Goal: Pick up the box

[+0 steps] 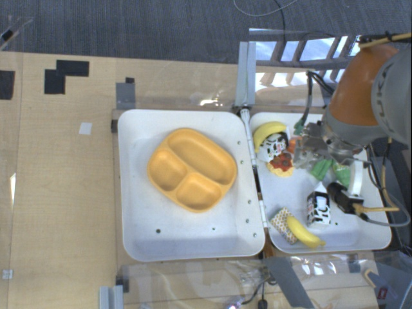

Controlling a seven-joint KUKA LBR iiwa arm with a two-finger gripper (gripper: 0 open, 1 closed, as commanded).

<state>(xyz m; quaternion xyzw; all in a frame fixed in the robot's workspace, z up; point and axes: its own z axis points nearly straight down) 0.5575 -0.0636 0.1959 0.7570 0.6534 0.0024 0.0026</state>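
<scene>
Box (318, 209) with cow print upright in right bin (380, 240), beside banana (303, 231), claw (313, 148) above bin's upper part, finger state indeterminable, yellow divided plate (192, 168) in left bin (138, 237).

overall light: bright and even, looks like soft overhead lighting, nothing dim anywhere
glare: hot white patch on the metal frame (302, 63) at the far right, pretty much blown out; smaller glints on the far rim of the left bin (187, 250)
shadows: soft and short, a faint one hugging the yellow divided plate (192, 168)
sharpness: a bit soft overall, low-res; small stuff in the right bin (373, 237) is mushy, and the markings on it are probably unreadable
arm: the orange band (354, 89) looks slightly blurred
edges: no obvious bending
</scene>
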